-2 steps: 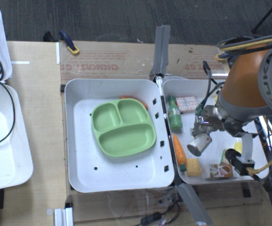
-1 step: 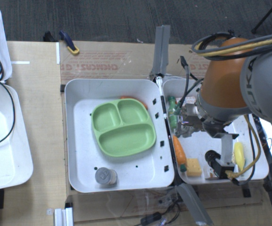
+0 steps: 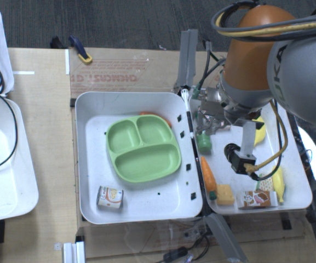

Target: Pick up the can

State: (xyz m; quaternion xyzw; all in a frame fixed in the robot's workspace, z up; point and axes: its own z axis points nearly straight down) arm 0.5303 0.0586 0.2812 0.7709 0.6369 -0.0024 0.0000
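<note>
Camera view shows the small white-and-orange labelled can (image 3: 110, 197) lying on its side in the left bin (image 3: 86, 147), near its front corner, just beside the green divided plastic plate (image 3: 144, 148). The gripper (image 3: 212, 126) hangs over the right bin (image 3: 300, 193), well apart from the can; whether it is apart or together cannot be told. To grasp well, it should cross the divider, descend clear of the plate, and close across the can's round sides.

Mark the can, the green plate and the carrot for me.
can (image 3: 109, 198), camera view, on its label side.
green plate (image 3: 144, 163), camera view, on its large compartment.
carrot (image 3: 208, 175), camera view, mid-body.
</note>
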